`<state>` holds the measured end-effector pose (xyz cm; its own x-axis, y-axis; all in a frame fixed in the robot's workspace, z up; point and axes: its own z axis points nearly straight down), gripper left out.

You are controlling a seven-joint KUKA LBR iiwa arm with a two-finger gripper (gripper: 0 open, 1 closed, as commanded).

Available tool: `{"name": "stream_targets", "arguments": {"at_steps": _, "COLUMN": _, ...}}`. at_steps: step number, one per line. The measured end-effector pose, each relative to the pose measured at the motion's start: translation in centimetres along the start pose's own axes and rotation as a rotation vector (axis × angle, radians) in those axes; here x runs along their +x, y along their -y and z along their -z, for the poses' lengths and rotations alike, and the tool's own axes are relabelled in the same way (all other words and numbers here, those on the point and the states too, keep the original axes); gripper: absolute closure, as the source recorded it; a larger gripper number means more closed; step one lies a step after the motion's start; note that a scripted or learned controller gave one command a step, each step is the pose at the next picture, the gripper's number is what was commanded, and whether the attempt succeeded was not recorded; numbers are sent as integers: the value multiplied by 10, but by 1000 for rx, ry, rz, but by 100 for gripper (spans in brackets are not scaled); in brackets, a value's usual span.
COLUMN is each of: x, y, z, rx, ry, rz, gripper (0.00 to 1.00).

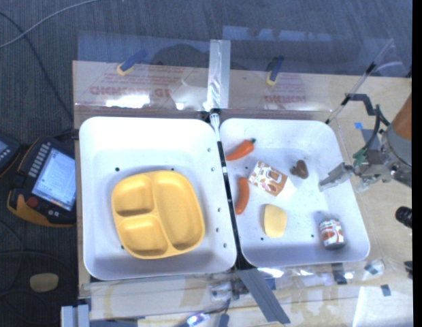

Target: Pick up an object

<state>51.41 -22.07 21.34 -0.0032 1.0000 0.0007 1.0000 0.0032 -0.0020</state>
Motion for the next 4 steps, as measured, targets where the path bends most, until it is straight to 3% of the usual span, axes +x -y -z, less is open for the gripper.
{"name": "stream_targets", "arguments": {"at_steps": 1, "x": 2, "y": 30, "z": -94, "rx": 4, "ry": -7, "rz": -19, "gripper": 0}}
{"name": "stream_targets", "arguments": {"at_steps": 2, "x": 26, "y": 28, "z": -122, "rx": -11, "ry": 7, "rz": -15, "gripper": 0}}
{"name": "stream_targets", "arguments": {"at_steps": 3, "x": 106, "y": -92, "z": -123, "rx": -16, "ry": 4, "rz": 16, "gripper": 0}}
{"name": "stream_targets", "arguments": {"at_steps": 4, "x": 106, "y": -135, "z": -117, "rx": 85, "ry": -1, "rz": 7, "gripper": 0}}
